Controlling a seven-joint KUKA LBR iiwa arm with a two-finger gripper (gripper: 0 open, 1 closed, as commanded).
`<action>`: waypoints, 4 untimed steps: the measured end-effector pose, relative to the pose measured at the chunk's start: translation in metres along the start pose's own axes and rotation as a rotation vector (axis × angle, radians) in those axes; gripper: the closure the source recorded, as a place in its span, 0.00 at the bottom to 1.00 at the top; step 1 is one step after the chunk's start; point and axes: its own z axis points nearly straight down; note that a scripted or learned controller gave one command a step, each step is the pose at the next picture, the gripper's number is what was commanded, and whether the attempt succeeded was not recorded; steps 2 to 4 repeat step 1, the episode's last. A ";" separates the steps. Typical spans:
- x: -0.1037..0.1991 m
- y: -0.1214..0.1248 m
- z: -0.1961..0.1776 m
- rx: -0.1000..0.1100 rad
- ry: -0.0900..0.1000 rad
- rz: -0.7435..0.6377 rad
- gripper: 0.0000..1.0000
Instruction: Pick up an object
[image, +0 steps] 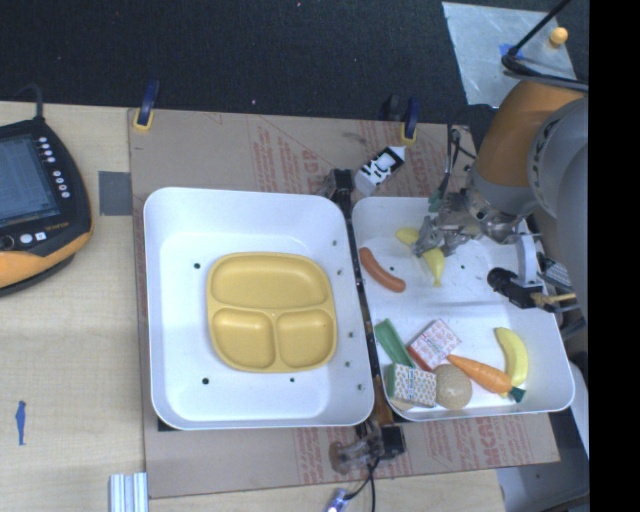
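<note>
While the grey arm with the orange band reaches in from the right, its pincer (437, 243) sits low in the far part of the right-hand shallow white bin (560, 400), right over a small yellow pointed plastic piece (433, 263), maybe a toy pepper or lemon wedge. Honestly can't tell from this angle if the pincer is released or clenched, so no claiming a grab yet. Looks like the pick is at the reach-and-close stage: nothing is clearly lifted, and the actual lift is all still to do.

That yellow piece lies just beside a second yellow bit (406, 237), with its long axis running roughly near-to-far in the bin, narrow tip pointing toward the near side. A reddish-orange toy sausage (382, 270) sits a little to its left, angled diagonally and not touching it.
</note>
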 end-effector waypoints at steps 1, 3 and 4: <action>0.064 -0.045 -0.092 -0.018 -0.003 0.001 1.00; 0.064 -0.045 -0.092 -0.018 -0.003 0.001 1.00; 0.064 -0.045 -0.092 -0.018 -0.003 0.001 1.00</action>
